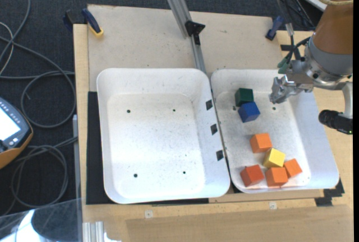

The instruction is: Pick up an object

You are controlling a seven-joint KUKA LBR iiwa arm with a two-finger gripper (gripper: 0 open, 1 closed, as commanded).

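The right bin (314, 140) holds a dark green cube (244, 95) with a blue cube (248, 111) touching its front. Nearer the front lie an orange cube (261, 142), a yellow cube (274, 157) and three more orange cubes (275, 175) clustered at the bin's front edge. My gripper (279, 93) hangs over the back of the right bin, to the right of the green cube and apart from it. Nothing shows between its fingers.
The left bin (151, 134) stands beside the right one, with black clips (213, 129) along the shared rim. A metal pole (179, 5) slants across the back board. Blue clamps (92, 21) sit at the board's back corners. Cables lie on the floor at left.
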